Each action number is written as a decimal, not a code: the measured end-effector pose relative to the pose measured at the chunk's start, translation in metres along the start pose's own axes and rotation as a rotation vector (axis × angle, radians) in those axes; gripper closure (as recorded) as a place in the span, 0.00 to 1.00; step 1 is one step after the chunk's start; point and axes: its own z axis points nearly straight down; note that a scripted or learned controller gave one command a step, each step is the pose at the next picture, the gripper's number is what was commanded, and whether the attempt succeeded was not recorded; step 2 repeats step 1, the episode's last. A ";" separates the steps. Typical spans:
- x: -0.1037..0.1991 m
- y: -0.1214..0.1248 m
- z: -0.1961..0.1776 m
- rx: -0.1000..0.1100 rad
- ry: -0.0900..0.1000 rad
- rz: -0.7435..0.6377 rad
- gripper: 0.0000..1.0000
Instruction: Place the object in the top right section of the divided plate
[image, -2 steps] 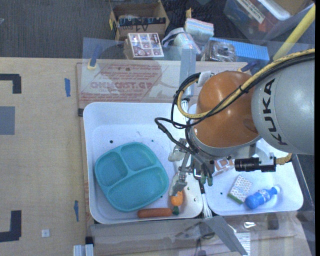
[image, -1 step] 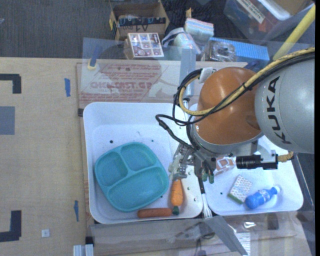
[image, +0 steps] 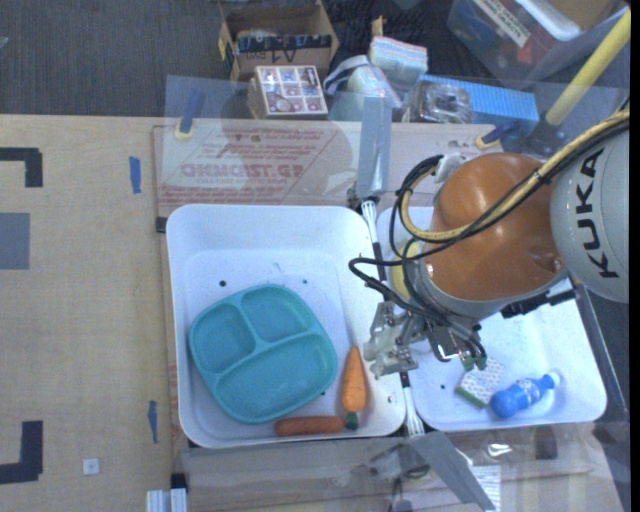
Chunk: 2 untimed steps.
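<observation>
Poised over the seam between two white bins, gripper (image: 400, 345), open or closed impossible to tell. Just left: carrot (image: 353, 380), long axis upright in frame, beside teal divided plate (image: 262, 350) at centre-left.

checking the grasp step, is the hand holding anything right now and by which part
Cannot be told. The hand hangs over the rim between the two bins, near the carrot, with nothing visibly in it.

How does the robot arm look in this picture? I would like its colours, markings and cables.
The arm is light grey with black "KUKA" lettering. A large glossy orange band sits above the wrist. Black and yellow cables loop beside it. The gripper is small, bare grey metal.
</observation>
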 end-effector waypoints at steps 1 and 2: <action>-0.011 -0.083 0.020 0.001 -0.005 -0.244 1.00; -0.011 -0.083 0.020 0.001 -0.005 -0.244 1.00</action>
